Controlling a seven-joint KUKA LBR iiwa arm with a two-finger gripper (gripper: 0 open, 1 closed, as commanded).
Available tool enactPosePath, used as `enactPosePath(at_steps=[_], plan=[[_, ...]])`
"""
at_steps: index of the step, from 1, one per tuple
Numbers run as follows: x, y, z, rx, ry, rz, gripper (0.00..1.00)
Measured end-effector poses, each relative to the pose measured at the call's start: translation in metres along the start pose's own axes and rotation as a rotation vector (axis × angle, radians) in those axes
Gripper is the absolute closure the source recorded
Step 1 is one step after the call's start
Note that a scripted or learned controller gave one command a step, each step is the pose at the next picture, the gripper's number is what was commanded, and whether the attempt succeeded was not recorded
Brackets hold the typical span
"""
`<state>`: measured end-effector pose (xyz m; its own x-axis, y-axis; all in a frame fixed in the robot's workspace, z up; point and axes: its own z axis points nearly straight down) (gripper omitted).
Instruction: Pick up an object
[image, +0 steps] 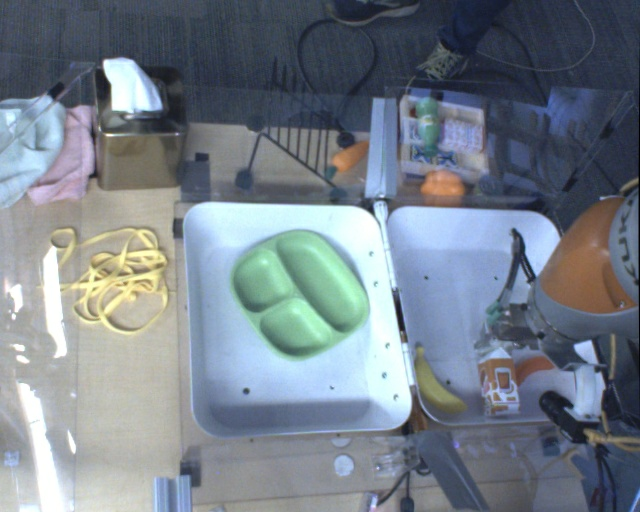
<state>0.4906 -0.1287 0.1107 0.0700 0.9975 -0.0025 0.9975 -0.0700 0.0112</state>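
The right bin (450, 265) holds a yellow banana (436, 386) by its front left corner and a small orange and white carton (498, 388) near the front wall. My gripper (505, 328) hangs low in this bin, just behind and above the carton, with the grey and orange arm (592, 272) coming in from the right. An orange thing (536, 366) peeks out to the right of the carton, partly under the wrist. A green divided plate (298, 292) lies in the middle of the left bin (215, 380).
Left of the bins lie a yellow coiled cord (112, 275), a tissue box (137, 130) and pink and pale cloths (40, 150). Behind the bins stand a black wire rack (295, 150), an orange ball (443, 186) and a clear box of items (442, 130).
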Motion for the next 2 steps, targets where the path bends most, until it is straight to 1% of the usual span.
enactPosePath(at_steps=[1, 2], plan=[[0.031, 0.002, 0.021, -0.018, -0.003, -0.357, 1.00], [0.086, 0.044, -0.129, 0.006, 0.004, -0.369, 1.00]])
